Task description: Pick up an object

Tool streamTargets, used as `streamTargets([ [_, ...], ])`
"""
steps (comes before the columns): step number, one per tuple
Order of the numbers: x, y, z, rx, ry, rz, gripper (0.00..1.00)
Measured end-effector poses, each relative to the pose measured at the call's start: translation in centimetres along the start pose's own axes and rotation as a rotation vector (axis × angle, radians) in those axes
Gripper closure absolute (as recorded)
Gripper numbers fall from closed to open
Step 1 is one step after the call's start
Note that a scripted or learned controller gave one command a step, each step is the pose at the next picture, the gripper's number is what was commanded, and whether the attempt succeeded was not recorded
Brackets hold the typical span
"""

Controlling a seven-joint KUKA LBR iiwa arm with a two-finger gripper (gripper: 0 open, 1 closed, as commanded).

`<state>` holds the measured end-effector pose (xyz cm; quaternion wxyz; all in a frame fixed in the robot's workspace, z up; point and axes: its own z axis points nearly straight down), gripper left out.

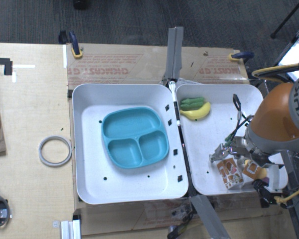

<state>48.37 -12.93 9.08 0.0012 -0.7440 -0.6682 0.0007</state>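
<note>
- The robot arm (279,118) comes in from 3 o'clock and hangs low over the right bin (209,138).
- Its gripper (228,152) is down near the 5 o'clock corner of that bin. I cannot tell how the gripper is set; it is too small and dark to see.
- Just below the gripper lies a small printed packet (230,173). It looks like the thing the arm is going for. It sits on the bin floor, touching or nearly touching the gripper.
- A yellow banana (198,112) with a green thing (192,103) on top of it rests at 11 o'clock in the same bin, well apart from the gripper.
- The left bin (84,148) holds a blue tray (134,136) with three parts.
- I think the job is only partly done. The arm has reached a thing, but nothing is lifted yet. The grab and the lift are left.
</note>
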Motion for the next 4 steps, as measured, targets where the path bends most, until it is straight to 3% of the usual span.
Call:
streamTargets([
  [1,-3.3,-0.3,0.0,-0.001,0.000,-0.096,0.00],
  [2,-3.3,-0.2,-0.9,-0.002,0.000,-0.094,1.00],
  [3,0.0,0.8,-9.3,-0.002,-0.001,-0.175,1.00],
  [4,2.2,2.5,-15.9,-0.002,-0.002,-0.385,1.00],
])
